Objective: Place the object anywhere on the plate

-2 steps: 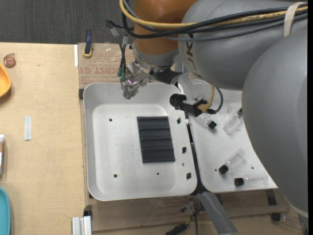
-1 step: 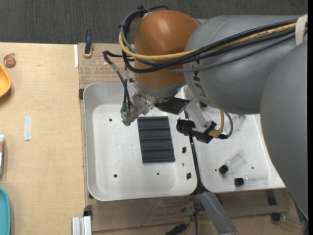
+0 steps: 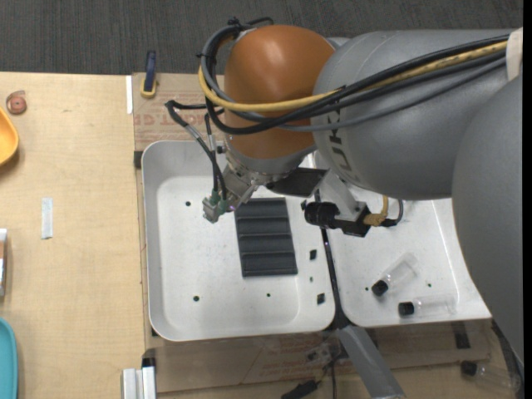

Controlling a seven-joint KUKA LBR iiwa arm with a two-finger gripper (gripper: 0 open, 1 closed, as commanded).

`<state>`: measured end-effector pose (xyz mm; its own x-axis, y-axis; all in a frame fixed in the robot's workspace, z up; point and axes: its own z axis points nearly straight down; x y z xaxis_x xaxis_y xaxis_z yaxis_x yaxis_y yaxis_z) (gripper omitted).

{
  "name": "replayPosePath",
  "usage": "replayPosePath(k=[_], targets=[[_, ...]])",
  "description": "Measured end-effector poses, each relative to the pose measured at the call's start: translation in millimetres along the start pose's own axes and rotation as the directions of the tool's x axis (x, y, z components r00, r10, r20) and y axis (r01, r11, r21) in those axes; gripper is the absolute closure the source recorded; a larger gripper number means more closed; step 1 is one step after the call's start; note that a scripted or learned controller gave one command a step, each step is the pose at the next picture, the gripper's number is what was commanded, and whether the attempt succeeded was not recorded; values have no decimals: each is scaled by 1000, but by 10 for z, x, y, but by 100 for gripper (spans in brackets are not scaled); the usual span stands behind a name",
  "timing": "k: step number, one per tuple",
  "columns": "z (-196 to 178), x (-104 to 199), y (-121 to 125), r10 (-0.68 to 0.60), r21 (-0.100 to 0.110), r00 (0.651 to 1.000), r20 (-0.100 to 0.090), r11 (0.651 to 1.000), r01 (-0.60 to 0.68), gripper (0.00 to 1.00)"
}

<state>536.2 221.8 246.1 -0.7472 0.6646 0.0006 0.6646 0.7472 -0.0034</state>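
A: Looking at the left bin [image 3: 174, 264], what lies in it?

B: A dark ribbed block [image 3: 268, 238], flat on the floor of that bin, towards its right half and a little above its middle. Its long side runs up and down the view.

A: Is that the thing to be placed?

B: It is the only sizeable loose thing in that bin, so I take it as such. I cannot make out a plate inside the bin.

A: And the arm [image 3: 399, 115]?

B: It reaches across from beyond the bin's right wall. Its orange band [image 3: 270, 81] hangs over the bin's upper edge, with yellow and black cables [image 3: 249, 106] looped around it.

A: The end effector [image 3: 223, 199]?

B: It points down into the bin's upper middle, its tip just beside the block's upper left corner. From this angle I cannot tell whether it is released or clenched, and nothing shows held in it.

A: Anything outside the bin?

B: Past its right wall sits the right bin [image 3: 432, 248], with two small clear vials [image 3: 391, 279] on its floor. Past its left wall is the wooden table [image 3: 75, 264], with an orange dish [image 3: 5, 140] at the far edge.
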Motion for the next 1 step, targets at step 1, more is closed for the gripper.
replayPosePath(k=[1], targets=[[488, 98, -76, -121, -1, 993, 0, 993, 121, 100]])
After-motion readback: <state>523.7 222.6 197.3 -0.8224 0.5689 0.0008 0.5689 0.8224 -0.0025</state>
